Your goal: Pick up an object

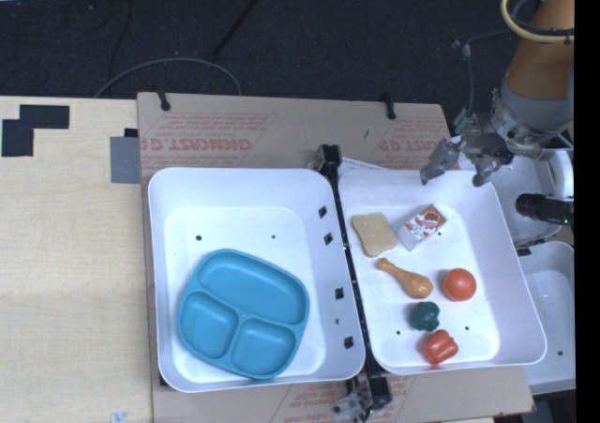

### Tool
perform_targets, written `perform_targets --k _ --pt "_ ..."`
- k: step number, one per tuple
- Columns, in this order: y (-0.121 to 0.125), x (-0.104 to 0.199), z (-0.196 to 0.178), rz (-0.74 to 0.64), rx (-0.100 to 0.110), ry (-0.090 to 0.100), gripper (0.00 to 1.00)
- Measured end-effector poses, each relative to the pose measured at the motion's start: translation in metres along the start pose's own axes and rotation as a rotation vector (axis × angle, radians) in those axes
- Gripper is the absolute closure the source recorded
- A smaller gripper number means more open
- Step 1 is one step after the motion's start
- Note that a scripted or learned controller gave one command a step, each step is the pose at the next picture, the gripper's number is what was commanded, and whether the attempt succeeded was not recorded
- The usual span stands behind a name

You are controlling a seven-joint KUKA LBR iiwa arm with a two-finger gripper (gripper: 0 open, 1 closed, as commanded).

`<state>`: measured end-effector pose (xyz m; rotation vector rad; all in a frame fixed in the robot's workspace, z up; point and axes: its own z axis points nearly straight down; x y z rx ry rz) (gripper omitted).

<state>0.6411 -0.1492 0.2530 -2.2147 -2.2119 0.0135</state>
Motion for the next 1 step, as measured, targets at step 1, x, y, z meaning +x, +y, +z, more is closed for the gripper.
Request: perform_targets --k 1 --pt "0.0021 0.0001 -0.0082 -0.002 -0.014 -0.002 0.00"
